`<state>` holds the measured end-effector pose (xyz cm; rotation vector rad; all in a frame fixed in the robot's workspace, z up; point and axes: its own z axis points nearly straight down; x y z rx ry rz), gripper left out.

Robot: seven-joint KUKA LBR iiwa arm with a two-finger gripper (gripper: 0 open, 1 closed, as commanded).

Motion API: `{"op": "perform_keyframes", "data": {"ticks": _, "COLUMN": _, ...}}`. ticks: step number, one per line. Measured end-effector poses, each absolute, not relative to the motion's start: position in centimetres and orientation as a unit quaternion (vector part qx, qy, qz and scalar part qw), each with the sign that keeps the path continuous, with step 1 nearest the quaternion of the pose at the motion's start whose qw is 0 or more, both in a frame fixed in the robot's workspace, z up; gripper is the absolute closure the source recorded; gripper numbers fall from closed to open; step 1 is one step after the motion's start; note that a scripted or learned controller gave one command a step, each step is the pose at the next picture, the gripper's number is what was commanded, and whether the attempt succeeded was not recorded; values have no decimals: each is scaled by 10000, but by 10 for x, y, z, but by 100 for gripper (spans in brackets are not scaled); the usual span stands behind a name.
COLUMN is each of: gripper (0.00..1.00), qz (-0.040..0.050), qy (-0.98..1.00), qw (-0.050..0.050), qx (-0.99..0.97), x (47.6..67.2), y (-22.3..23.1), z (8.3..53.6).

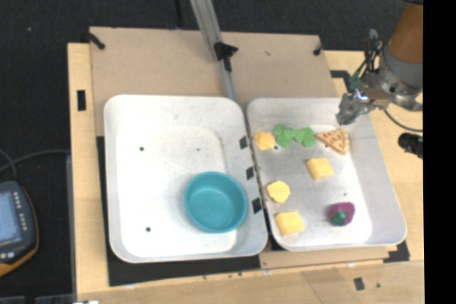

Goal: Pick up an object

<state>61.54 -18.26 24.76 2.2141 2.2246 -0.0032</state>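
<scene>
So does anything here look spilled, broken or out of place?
Nothing stands out. The blue bowl sits upright in the left bin, and the small toy foods lie scattered but intact in the right bin.

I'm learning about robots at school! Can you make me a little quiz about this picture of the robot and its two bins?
1. True or false: the blue bowl sits in the left bin.
2. Which item lies closest to the gripper? A) purple toy B) pizza slice toy C) blue bowl
3. Fill in: the green toy lies in the ____ bin.

Key: 1 true; 2 B; 3 right
</scene>
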Motion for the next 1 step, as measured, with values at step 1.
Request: {"op": "perform_keyframes", "data": {"ticks": 1, "gripper": 100, "qz": 7, "qy": 7091, "qw": 5, "qx": 7051, "x": 617, "y": -129, "z": 258}}
